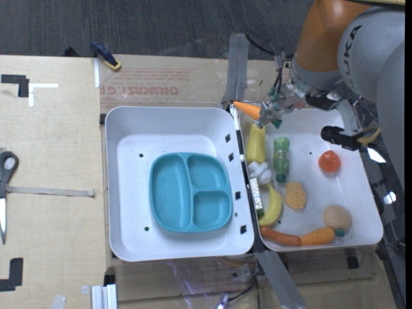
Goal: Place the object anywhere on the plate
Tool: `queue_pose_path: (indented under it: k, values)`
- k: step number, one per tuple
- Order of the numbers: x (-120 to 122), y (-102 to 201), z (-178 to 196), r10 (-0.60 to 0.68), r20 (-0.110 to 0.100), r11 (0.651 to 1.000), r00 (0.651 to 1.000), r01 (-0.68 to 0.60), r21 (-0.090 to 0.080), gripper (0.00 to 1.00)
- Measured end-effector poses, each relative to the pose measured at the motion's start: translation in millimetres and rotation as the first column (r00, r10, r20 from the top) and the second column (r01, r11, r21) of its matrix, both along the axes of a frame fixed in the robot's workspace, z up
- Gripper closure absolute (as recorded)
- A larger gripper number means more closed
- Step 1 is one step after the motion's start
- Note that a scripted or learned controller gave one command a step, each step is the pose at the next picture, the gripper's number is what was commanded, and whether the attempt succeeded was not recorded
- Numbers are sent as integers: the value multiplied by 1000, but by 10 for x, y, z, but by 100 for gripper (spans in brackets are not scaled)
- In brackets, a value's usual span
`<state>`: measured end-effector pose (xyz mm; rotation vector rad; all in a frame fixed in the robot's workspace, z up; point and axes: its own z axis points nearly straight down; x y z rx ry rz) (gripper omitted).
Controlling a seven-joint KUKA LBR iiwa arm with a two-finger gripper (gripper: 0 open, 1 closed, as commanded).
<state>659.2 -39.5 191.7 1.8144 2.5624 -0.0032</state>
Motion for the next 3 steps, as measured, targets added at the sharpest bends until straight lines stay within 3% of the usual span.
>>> queue_pose_path:
  k: [1, 2, 3]
  values:
    - [-666, 510, 309, -48, -1, 999, 999, 48, 2, 100]
    - [-1135, 955, -15, -140, -4, 990, 990, 140, 1, 100]
    - [-1133, 951, -13, -141, -3, 990, 990, 141, 1, 0]
